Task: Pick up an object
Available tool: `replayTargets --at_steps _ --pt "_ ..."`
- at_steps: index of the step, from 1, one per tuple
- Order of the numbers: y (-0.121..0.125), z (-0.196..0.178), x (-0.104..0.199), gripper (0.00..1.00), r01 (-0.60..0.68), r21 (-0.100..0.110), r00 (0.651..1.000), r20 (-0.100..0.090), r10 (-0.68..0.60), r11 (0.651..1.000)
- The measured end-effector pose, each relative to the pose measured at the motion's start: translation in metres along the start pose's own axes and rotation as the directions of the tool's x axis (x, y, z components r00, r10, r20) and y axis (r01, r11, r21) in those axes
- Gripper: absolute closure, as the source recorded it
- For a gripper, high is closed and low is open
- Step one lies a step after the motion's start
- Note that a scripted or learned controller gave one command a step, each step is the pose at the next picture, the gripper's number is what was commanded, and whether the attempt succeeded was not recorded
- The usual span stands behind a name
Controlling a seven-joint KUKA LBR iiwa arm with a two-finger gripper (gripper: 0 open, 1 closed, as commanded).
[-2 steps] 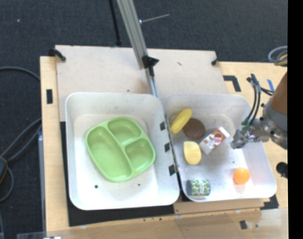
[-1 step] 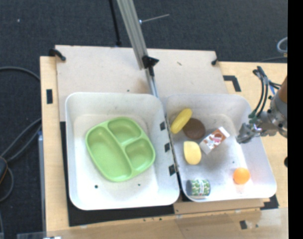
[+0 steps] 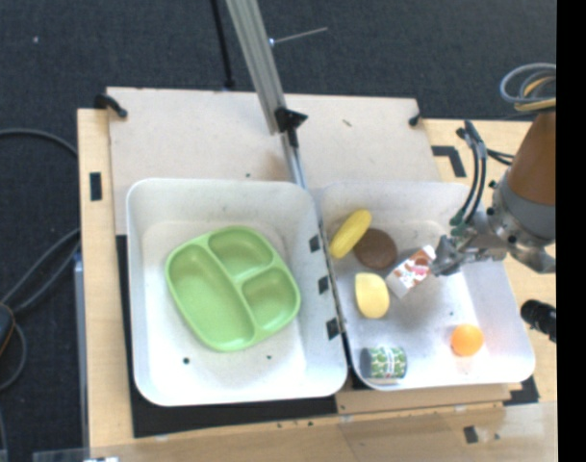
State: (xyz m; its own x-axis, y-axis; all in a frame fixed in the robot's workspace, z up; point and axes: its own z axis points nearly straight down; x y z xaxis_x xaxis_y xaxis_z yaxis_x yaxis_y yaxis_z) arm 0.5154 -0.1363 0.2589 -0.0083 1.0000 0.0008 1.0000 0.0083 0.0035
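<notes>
One fixed camera looks down at a slant on both white bins [image 3: 139, 287] from above.

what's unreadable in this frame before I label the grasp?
- Gripper: finger state unclear in the camera view; small and blurred against the white and red packet.
- Whether the packet is gripped or only touched: cannot tell.
- Packet print: too small to read.
- Green can label: too small, partly at the right bin rim.
- Arm: cut off by the right edge.
</notes>
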Motion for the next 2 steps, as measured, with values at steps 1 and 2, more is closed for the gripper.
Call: replayTargets --at_steps 1,2 --pt "-0.001 0.012 0.057 1.00 -0.001 0.002 1.000 0.000 0.001 1.000" --pt "0.006 0.005 0.109 1.00 0.001 0.001 1.000 -0.001 -0.001 1.000"
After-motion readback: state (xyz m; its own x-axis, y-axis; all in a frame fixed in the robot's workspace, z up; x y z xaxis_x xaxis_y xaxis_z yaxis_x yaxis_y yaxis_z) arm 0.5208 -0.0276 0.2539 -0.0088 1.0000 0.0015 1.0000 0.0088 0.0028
